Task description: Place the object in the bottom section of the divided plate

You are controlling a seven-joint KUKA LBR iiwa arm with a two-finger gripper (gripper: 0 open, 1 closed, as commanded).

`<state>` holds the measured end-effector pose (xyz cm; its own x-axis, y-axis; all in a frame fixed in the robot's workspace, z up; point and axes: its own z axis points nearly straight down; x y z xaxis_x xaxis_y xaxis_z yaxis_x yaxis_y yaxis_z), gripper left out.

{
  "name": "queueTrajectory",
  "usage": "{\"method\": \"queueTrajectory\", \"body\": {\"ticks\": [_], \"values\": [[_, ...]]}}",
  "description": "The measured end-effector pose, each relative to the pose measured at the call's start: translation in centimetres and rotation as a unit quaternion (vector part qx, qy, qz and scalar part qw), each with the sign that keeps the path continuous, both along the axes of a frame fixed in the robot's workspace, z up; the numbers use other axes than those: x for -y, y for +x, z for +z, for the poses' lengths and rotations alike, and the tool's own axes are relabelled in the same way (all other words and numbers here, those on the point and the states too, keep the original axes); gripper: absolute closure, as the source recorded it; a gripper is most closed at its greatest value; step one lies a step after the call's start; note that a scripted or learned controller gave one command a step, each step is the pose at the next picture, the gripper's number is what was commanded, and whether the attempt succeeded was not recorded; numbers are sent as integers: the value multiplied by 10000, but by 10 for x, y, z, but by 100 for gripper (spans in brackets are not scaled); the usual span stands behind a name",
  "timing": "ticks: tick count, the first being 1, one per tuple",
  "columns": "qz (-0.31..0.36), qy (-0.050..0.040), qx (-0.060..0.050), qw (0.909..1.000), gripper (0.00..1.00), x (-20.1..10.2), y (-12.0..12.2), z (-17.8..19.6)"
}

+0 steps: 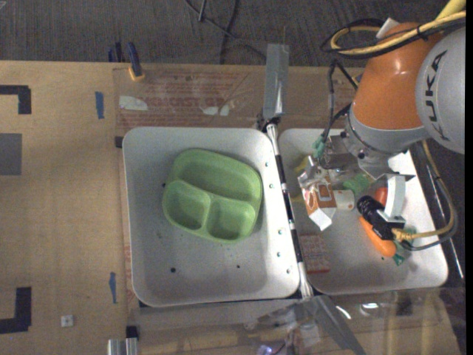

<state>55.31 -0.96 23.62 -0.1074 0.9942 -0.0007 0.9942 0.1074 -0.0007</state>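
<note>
One green divided plate (213,194) in the left bin (140,220); fingers' (319,187) state unclear over the right bin (429,272).

A robotics laboratory is shown. Two shallow white plastic bins (148,272) are fixed side by side on a light wooden bench (59,235), which is marked with pieces of blue tape (99,105) and black tape (16,98). Loose black cables (211,2) are seen on the grey carpet floor (89,9), and a grey and orange industrial arm (403,87) is mounted there.
</note>
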Motion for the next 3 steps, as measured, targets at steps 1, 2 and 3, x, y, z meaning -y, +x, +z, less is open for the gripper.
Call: {"method": "queueTrajectory", "body": {"ticks": [1,2,3], "values": [[462,0,15,9989,100,-41,25,2],[990,-1,18,9951,100,-54,68,-28],[1991,-5,32,9800,100,-66,101,-7]]}}
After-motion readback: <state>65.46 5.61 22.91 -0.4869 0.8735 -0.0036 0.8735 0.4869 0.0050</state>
